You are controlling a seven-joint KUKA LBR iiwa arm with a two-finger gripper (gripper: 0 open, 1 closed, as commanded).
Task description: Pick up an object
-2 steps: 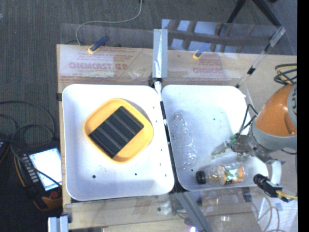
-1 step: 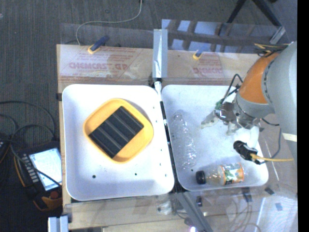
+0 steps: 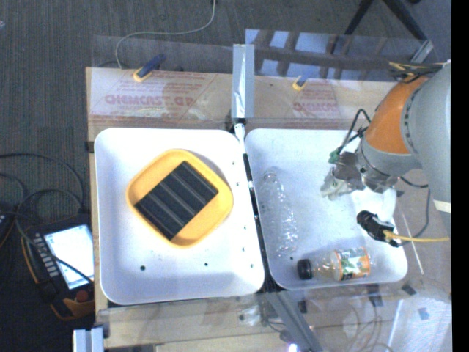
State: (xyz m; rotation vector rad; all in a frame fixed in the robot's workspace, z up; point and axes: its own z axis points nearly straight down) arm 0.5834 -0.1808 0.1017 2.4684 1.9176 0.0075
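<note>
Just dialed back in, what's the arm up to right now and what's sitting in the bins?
The gripper hangs over the right bin, toward its far right side, with nothing visibly held. Below it in that bin, a clear plastic bottle lies near the left wall and a small bottle with a dark cap lies on its side along the near edge. The left bin holds a yellow dish with a dark ridged insert.

Both bins are white: the left bin (image 3: 117, 270) and the right bin (image 3: 308, 152). The dish (image 3: 143, 185) is yellow-orange with a black ribbed centre. One plastic bottle (image 3: 278, 211) is clear; the other bottle (image 3: 337, 265) has a black cap and an orange-and-green label. The arm (image 3: 396, 127) is grey with an orange band.
</note>
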